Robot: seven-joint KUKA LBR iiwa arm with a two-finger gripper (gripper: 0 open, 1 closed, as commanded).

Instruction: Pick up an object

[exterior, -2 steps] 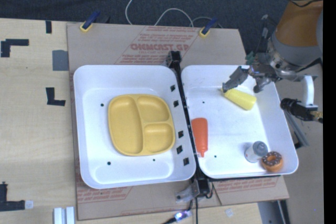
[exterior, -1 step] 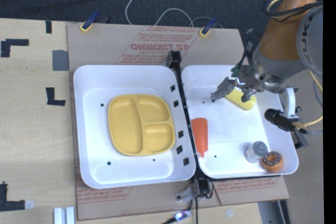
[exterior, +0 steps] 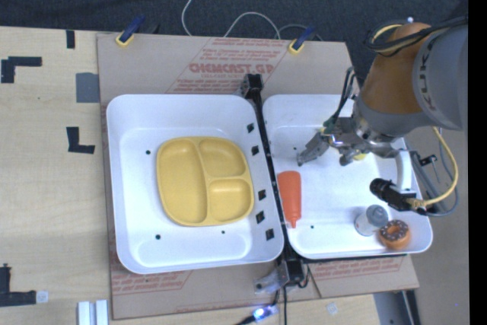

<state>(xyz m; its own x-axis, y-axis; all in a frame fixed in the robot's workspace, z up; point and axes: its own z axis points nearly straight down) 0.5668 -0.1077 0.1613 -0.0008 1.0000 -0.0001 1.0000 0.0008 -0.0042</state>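
An orange carrot-shaped object (exterior: 289, 197) lies along the left wall of the right bin (exterior: 304, 114). A small grey cylinder (exterior: 372, 218) and a round orange-brown sprinkled doughnut (exterior: 394, 233) sit in that bin's near right corner. My gripper (exterior: 331, 151) hangs over the middle of the right bin, up and to the right of the carrot, its two fingers spread apart with nothing between them. A yellow divided plate (exterior: 204, 180) rests in the left bin (exterior: 129, 118).
A black divider (exterior: 264, 164) runs between the two bins. The arm's grey body and orange band (exterior: 392, 76) hang over the right bin's far right side. Cables loop at the right edge (exterior: 445, 179).
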